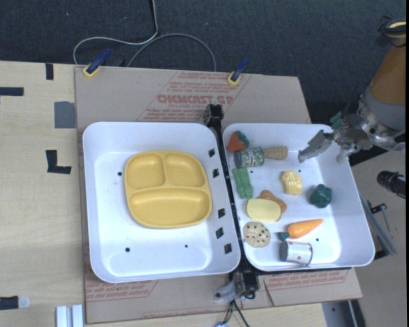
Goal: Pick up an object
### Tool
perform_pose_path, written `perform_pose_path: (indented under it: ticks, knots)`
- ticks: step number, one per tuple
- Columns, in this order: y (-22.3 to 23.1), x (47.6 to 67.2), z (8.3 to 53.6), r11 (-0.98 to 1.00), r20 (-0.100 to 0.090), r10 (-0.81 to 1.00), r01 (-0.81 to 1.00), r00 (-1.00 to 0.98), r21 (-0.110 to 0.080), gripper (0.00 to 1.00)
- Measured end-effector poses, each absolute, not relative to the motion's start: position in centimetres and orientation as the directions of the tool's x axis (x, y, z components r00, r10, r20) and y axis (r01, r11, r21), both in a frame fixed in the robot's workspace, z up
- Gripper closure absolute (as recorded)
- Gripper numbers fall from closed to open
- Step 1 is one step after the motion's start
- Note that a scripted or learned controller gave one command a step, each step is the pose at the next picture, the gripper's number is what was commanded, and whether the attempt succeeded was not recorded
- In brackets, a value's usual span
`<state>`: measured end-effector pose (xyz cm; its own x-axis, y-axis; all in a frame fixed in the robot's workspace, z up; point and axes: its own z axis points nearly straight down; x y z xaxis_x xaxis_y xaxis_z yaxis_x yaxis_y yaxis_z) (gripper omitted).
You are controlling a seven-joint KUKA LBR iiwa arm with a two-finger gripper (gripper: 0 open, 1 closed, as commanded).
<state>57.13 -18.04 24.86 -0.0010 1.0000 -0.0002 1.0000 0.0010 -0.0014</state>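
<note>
The right bin (pixel 347 247) holds several toy foods: a red strawberry (pixel 237 140), a small can (pixel 249 157), a tan cylinder (pixel 275 153), a yellow corn piece (pixel 292 182), a dark green lump (pixel 320 195), a green pickle (pixel 243 182), a pale yellow piece (pixel 263 210), a carrot (pixel 304 228), a cookie (pixel 257 234) and a silver cup (pixel 296 251). My gripper (pixel 325 150) hovers over the bin's upper right corner, open, with nothing between its fingers. It is up and to the right of the corn.
The left bin (pixel 102 251) holds a yellow divided plate (pixel 168 188). Both bins rest on a cardboard sheet (pixel 191 94) clamped at the back. The arm's orange band (pixel 388 73) stands at the right edge. A cable (pixel 150 19) runs off behind the bins.
</note>
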Motion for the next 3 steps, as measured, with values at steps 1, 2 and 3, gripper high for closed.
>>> perform_pose_path:
  ticks: [1, 2, 3]
  knots:
    - [-19.0, 58.9, 11.6, 0.001, 0.002, 1.000, 1.000, -0.001, -0.012, 0.00]
    - [-17.8, 58.5, 8.5, 0.001, -0.004, 1.000, 1.000, -0.001, 0.003, 0.00]
    - [-17.9, 58.6, 9.8, 0.000, -0.006, 1.000, 1.000, 0.000, 0.008, 1.00]
